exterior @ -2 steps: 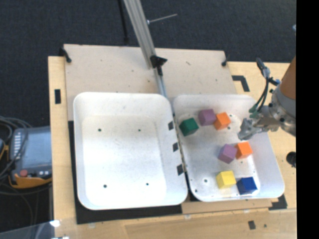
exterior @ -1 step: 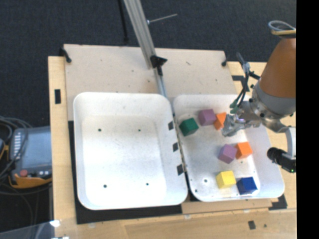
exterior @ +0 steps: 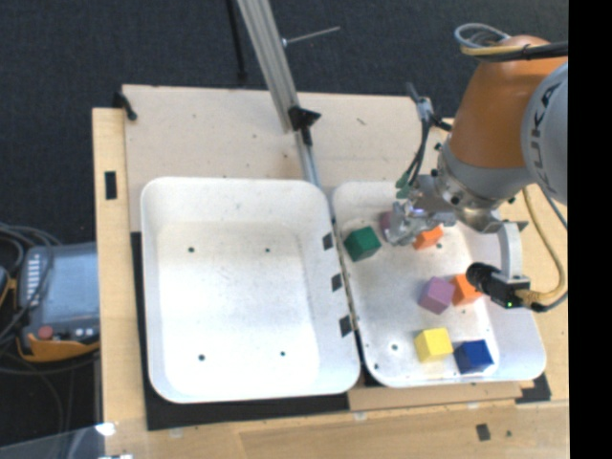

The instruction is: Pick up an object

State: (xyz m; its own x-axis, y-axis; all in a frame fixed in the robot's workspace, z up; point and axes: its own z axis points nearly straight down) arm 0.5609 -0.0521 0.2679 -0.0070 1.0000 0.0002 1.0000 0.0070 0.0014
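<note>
My gripper (exterior: 406, 222) hangs over the upper part of the right bin (exterior: 402, 366), under the grey and orange arm. A green block (exterior: 361, 244) lies just to its left, near the bin's left wall. A small orange piece (exterior: 427, 238) shows right beside the gripper on its lower right, and a dull pink patch (exterior: 389, 224) shows at its left side; I cannot tell whether either is held. Lower in the bin lie a purple block (exterior: 437, 294), an orange block (exterior: 464, 289), a yellow block (exterior: 433, 343) and a blue block (exterior: 473, 356).
The left bin (exterior: 158, 256) sits beside the right one, sharing a narrow divide. A slanted metal post (exterior: 273, 55) rises behind the bins. A grey control pendant (exterior: 57, 299) rests off the bench at the far left.
</note>
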